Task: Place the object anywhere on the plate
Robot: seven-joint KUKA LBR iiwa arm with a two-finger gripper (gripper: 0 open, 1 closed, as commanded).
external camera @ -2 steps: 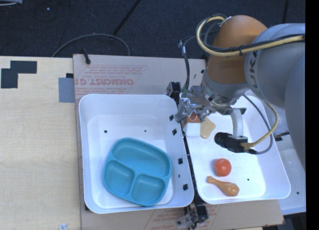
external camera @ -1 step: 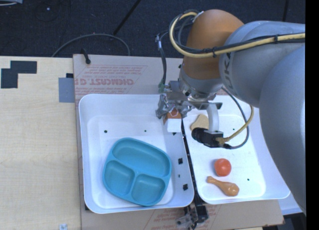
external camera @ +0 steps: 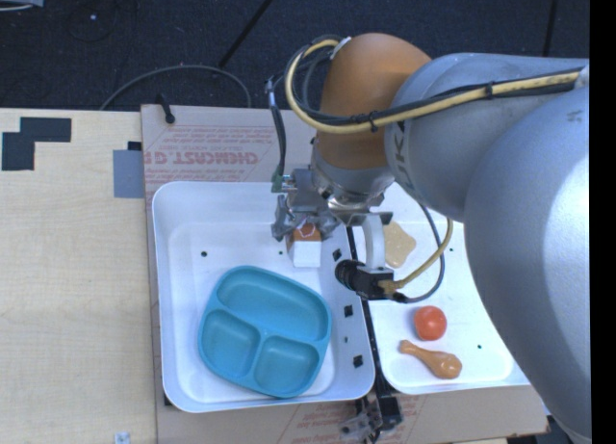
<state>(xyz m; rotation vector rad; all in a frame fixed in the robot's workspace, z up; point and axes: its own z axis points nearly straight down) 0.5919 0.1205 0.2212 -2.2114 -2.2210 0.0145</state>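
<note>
Arm: a large grey KUKA arm is reaching in from the right, its orange band sitting above the wrist and yellow and black cables looping around it.
Gripper: the gripper is hanging over the far edge of the left bin, pointing down — a small object is sitting between its fingers, so it is gripping that object.
Object: a small block, orange-brown on top and white below, is being held in the gripper above the left bin's floor, just beyond the plate's far right corner; whether it is touching the floor is unclear.
Plate: a blue plate with three compartments is lying in the left bin, filling its near half and tilted slightly toward the near right corner.
Left bin: a shallow white bin is carrying the plate.
Right bin: a second white bin is lying beside it, partly covered by the arm.
Right bin contents: a red tomato-like ball is resting near the middle, a tan gourd-shaped piece is lying just beside it toward the near edge, and a pale tan flat piece is lying toward the far left corner — all apart from one another.
Bench: a light wooden bench is stretching away to the left of the bins.
</note>
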